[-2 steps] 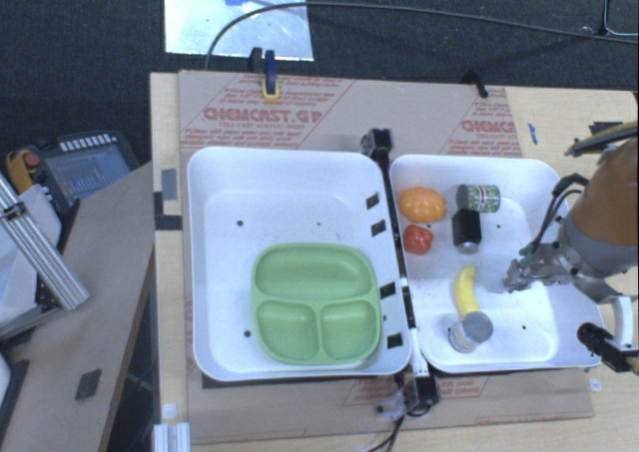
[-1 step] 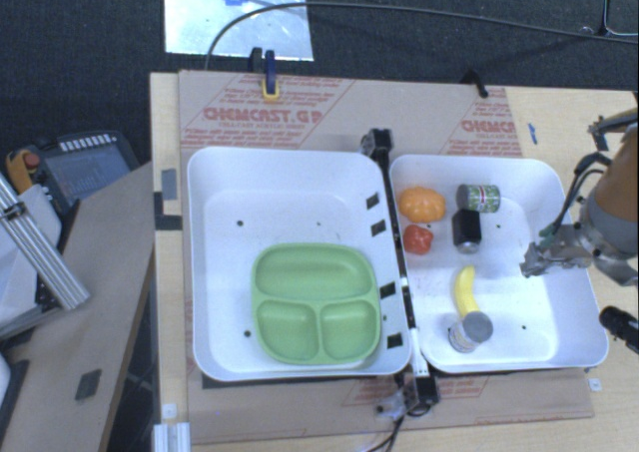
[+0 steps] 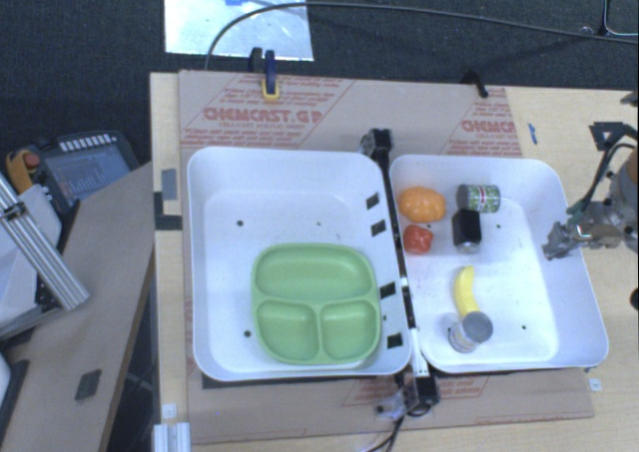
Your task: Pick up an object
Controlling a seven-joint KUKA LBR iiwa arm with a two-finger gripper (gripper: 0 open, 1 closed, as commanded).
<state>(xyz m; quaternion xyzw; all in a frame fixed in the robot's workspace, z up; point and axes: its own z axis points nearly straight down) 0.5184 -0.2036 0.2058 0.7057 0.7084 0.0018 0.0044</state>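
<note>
The right bin (image 3: 529, 340) holds several objects. An orange (image 3: 422, 204) lies at its far left with a small red fruit (image 3: 418, 237) just in front of it. A green can (image 3: 479, 198) lies on its side beside a black block (image 3: 466, 228). A yellow banana (image 3: 465, 290) points toward a grey-topped can (image 3: 471, 328) near the front wall. My gripper (image 3: 561, 239) hangs over the bin's right rim, apart from every object and with nothing visibly in it.
The left bin (image 3: 230, 191) holds a green divided plate (image 3: 316, 302). Black clips (image 3: 377, 228) line the seam between the bins. A clamp (image 3: 269, 76) sits at the board's far edge. A teach pendant (image 3: 85, 166) lies on the side table at left.
</note>
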